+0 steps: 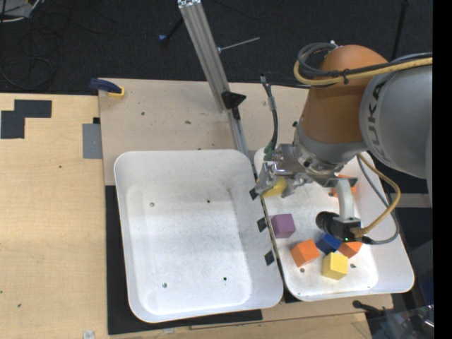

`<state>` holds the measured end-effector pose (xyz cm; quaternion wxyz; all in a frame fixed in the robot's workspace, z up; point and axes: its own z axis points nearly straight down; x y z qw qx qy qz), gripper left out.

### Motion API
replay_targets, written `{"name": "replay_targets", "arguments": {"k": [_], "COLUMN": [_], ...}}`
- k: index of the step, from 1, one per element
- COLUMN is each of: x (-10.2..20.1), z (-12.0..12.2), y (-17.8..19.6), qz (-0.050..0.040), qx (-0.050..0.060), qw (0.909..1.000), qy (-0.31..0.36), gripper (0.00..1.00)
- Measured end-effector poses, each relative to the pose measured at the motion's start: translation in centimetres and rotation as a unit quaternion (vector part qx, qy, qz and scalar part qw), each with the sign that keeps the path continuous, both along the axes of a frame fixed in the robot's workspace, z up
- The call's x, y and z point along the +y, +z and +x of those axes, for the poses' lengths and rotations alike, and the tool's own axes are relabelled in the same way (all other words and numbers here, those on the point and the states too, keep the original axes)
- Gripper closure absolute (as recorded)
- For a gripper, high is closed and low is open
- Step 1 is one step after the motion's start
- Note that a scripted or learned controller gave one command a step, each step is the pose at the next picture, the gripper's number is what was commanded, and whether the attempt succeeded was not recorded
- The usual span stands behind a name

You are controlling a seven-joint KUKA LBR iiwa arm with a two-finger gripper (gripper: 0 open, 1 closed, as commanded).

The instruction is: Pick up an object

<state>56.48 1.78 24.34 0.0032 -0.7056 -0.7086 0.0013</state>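
My gripper (274, 181) hangs over the left edge of the right bin (393, 280), close to the divide between the two bins. A small yellow block (277, 187) shows between its metal fingers, so it is shut on that block. Below it in the right bin lie a purple cube (283, 224), an orange cube (305, 252), a blue cube (328, 243) and a second yellow cube (335, 265). A small orange-red piece (351, 248) sits beside the blue cube. The arm's grey and orange body covers the back of that bin.
The left bin (121, 167) lies wide and white beside the right one. A slanted aluminium post (208, 55) rises behind the bins. A blue and yellow clamp (107, 87) rests at the bench's back left. A cable with a black end (329, 222) dangles over the right bin.
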Motion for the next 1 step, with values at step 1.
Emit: {"name": "replay_targets", "arguments": {"k": [1], "x": [4.27], "z": [-3.08], "y": [0.25], "qz": [-0.0002], "qx": [0.001], "qw": [1.0], "qy": [0.0], "gripper": [1.0]}}
